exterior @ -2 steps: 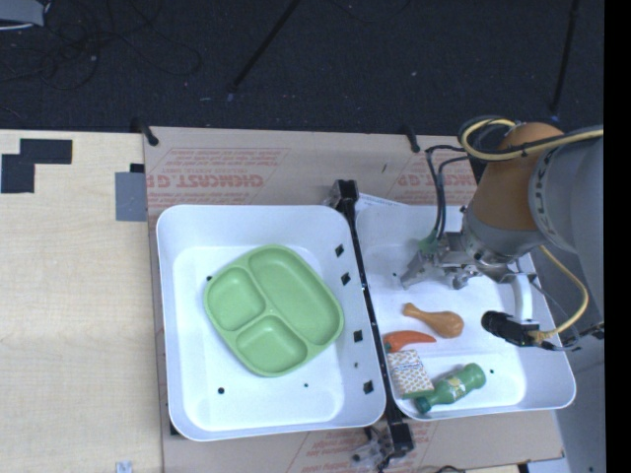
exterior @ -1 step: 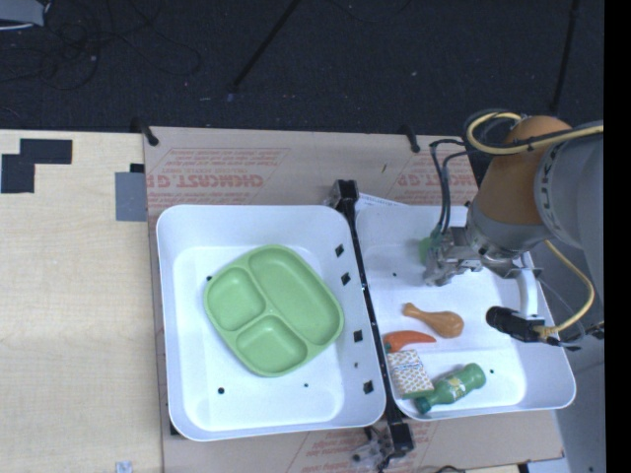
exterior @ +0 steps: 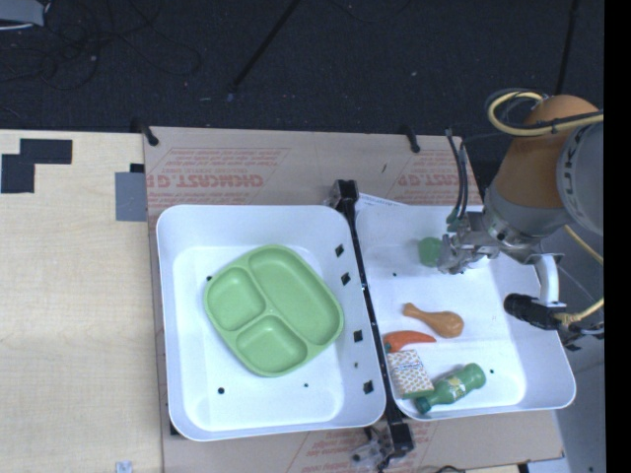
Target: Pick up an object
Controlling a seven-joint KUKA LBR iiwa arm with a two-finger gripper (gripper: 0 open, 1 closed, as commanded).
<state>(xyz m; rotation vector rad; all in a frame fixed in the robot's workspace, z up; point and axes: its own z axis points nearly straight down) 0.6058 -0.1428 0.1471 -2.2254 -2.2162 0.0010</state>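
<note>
In the right bin lie a small green round object, a tan drumstick-shaped toy, an orange-red carrot-like piece, a speckled yellow block and a green bottle. My gripper is lowered into the back of the right bin, right beside the green round object and touching or nearly touching it. Its fingertips are small and dark against the bin.
The left bin holds a green divided plate. A black divider runs between the two bins. The grey arm with its orange band comes in over the right bin's back right corner.
</note>
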